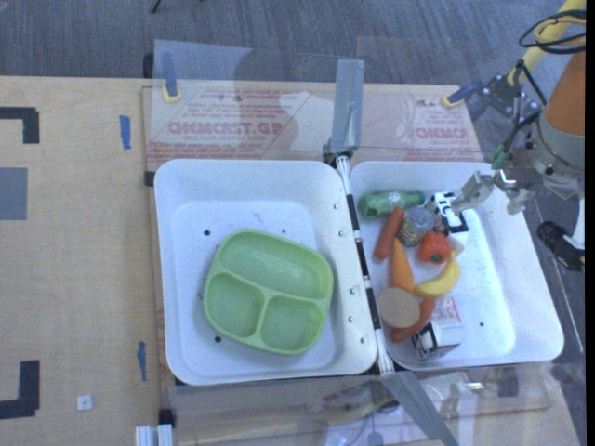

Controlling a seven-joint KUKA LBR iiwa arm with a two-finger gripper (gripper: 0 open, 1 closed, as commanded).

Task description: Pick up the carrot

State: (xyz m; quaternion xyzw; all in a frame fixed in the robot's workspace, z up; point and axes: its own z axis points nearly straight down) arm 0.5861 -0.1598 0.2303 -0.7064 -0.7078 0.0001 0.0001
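Orange carrot [402, 266] lying flat in right bin, tip pointing away, among toys.

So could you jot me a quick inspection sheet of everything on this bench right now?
Surface: two white bins, left bin, right bin.
Job's things: carrot in the right bin, beside the banana.
Clutter: green divided plate in the left bin; green bottle, tomato.
End effector: low over the right bin's far side, carrot not in it.
Cables: yellow and black ones on the arm.
Surroundings: grey carpet.
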